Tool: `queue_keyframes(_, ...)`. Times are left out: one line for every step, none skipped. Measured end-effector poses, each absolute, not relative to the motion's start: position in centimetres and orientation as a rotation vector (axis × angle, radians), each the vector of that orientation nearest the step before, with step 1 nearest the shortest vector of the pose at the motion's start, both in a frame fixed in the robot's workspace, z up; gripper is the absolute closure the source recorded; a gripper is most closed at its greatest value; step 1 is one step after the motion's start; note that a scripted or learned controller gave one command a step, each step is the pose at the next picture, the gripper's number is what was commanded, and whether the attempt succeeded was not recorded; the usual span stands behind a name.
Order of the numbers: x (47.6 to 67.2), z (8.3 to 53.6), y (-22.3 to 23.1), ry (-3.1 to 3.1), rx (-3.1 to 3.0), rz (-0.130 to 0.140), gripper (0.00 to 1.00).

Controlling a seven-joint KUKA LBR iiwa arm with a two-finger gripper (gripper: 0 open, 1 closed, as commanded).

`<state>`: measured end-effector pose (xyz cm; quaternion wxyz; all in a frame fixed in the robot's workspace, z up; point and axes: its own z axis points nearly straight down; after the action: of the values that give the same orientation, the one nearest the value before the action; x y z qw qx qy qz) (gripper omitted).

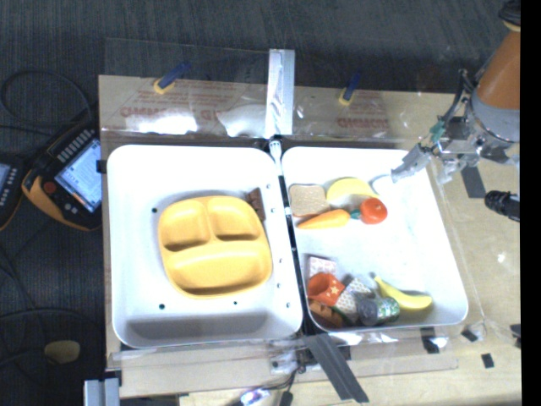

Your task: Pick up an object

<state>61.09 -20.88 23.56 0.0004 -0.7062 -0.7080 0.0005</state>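
A smooth yellow compartment plate (pixel 215 244) is seen lying flat at the centre of the left bin (pixel 127 252), probably set there as a receiving dish. In the right bin (pixel 423 244), graspable objects are grouped in two clusters: a tapered orange carrot (pixel 324 219) with bread and a tomato at ten o'clock, a curved glossy banana (pixel 404 296) at six o'clock. The gripper (pixel 407 166) is held above that bin's two o'clock edge, nothing between its fingers; their spread cannot be told.

Two white bins (pixel 118 252); one yellow tray (pixel 215 244); one carrot (pixel 323 219), one tomato (pixel 374 211), one banana (pixel 404 296), one bread slice (pixel 307 198).
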Motion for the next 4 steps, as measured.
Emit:
queue_keyframes(62.6,9.4,-19.6,-2.093,-2.344,0.002,0.00)
queue_keyframes(56.9,8.9,-19.3,-2.167,-2.287,-0.005,0.00)
queue_keyframes(62.9,10.2,-12.6,-2.168,-2.273,0.002,0.00)
queue_keyframes(62.9,10.2,-12.6,-2.167,-2.273,0.003,0.00)
